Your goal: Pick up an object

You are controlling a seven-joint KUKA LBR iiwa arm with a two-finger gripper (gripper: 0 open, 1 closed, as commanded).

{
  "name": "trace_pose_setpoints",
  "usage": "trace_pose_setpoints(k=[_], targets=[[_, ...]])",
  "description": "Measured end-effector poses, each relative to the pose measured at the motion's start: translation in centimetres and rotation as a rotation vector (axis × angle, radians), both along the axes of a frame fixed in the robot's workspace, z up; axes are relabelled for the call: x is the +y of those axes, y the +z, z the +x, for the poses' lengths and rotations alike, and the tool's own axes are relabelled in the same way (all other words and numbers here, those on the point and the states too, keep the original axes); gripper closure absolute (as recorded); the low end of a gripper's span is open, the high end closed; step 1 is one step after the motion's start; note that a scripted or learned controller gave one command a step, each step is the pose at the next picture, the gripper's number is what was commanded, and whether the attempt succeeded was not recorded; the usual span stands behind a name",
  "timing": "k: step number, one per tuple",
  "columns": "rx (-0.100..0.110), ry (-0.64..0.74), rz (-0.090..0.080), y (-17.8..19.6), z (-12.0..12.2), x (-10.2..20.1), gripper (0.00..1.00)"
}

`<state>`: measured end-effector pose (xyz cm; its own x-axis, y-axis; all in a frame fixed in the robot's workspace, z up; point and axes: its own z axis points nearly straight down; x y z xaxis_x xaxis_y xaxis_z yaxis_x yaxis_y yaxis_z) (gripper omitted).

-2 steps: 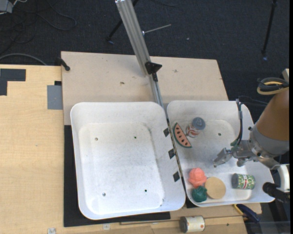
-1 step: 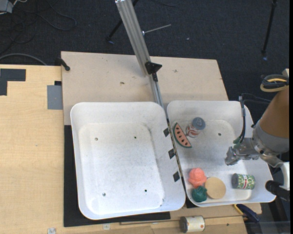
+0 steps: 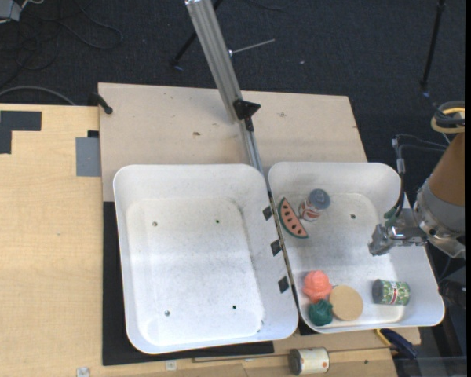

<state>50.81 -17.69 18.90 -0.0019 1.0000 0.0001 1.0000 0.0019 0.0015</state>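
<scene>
Hovering with nothing held, the pincer [image 3: 379,242], whose state I cannot tell, has the green can [image 3: 390,292] just below it; probably light, stiff, slippery; best pinched across its round sides.

Bins [image 3: 188,332]: white plastic, smooth, faintly speckled.
Bench [image 3: 173,128]: pale wood board, matt.
Post [image 3: 216,49]: ribbed metal, satin sheen.
Gripper [image 3: 379,242]: bare metal, shiny.
Watermelon slice [image 3: 292,218]: glossy plastic.
Disc [image 3: 347,302]: tan, matt, wood-like.
Can [image 3: 390,292]: green label, shiny ends.
</scene>
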Motion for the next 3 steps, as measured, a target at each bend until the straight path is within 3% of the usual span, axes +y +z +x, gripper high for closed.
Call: trace_pose_setpoints(k=[1,3], targets=[[0.001,0.000,0.000,2.3,0.0,-0.1,1.00],[0.003,0.002,0.002,2.6,4.1,8.2,1.00]])
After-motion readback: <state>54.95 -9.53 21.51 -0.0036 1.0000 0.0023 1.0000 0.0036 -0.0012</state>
